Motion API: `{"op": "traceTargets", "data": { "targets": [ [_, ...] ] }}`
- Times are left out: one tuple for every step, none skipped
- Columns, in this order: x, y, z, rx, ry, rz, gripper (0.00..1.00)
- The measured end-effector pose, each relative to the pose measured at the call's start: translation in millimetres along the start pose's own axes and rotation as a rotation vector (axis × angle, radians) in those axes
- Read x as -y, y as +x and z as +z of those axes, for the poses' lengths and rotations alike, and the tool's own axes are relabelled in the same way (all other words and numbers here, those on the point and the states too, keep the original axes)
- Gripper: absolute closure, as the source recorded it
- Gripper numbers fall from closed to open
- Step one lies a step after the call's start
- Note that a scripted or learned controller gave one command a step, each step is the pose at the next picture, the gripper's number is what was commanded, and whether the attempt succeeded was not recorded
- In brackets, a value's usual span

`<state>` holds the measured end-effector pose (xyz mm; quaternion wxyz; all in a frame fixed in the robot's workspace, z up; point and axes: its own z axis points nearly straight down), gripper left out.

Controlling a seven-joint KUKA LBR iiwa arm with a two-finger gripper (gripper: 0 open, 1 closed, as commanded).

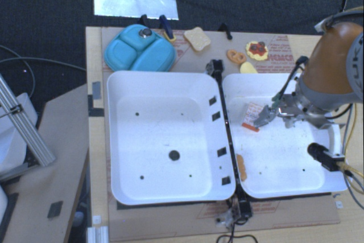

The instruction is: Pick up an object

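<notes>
Objects for picking were few in the right bin (318, 182): a small white packet with an orange-red edge (251, 116) lay near its upper left part, and a brown oblong piece (241, 168) lay against its left wall. We saw the jaws (265, 117) low over the bin, just beside the packet; whether they were released or clenched we could not tell. In the left bin (122, 122) lay one small dark round thing (174, 155). Behind the bins on the counter (187, 51) we saw a blue divided plate (140, 49), a toast slice (197, 39), a pretzel (235, 56) and a small pizza (257, 50).
</notes>
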<state>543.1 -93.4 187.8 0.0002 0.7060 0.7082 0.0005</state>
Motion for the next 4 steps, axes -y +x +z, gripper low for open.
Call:
{"op": "traceTargets", "data": {
  "targets": [
    [-61,-13,101,-0.002,-0.005,-0.003,0.0],
    [-60,-14,87,0.002,-0.008,-0.001,1.0],
    [-70,51,-3,-0.002,-0.01,-0.008,1.0],
    [-68,91,-62,-0.002,-0.007,-0.006,1.0]
  ]
}}
